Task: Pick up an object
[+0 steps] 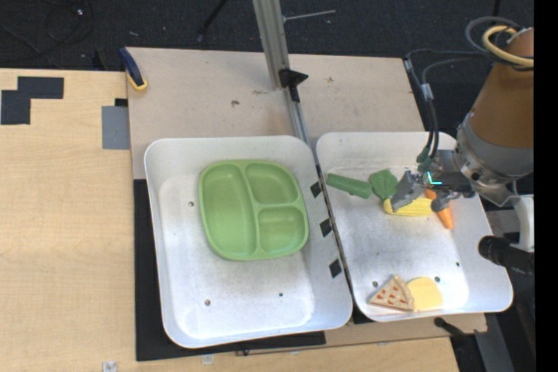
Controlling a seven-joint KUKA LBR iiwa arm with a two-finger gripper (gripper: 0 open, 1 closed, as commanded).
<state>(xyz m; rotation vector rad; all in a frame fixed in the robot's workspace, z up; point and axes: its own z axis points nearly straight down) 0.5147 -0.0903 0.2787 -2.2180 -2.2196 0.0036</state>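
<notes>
In the right bin (475,296) my gripper (406,197) is low over a cluster of toy food at the bin's far middle. It sits right on top of a yellow corn cob (413,208), touching or nearly touching it. An orange carrot (445,217) lies just right of the corn. A dark green vegetable (349,186) and a lighter green piece (383,182) lie just left of the gripper. A pizza slice (391,295) and a yellow cheese wedge (425,293) rest near the bin's front edge.
The left bin (174,292) holds a green divided plate (255,210). A metal post (268,22) rises behind the bins, and black clips (324,226) join the two bins along their shared wall. The arm's orange band (510,91) stands at the right.
</notes>
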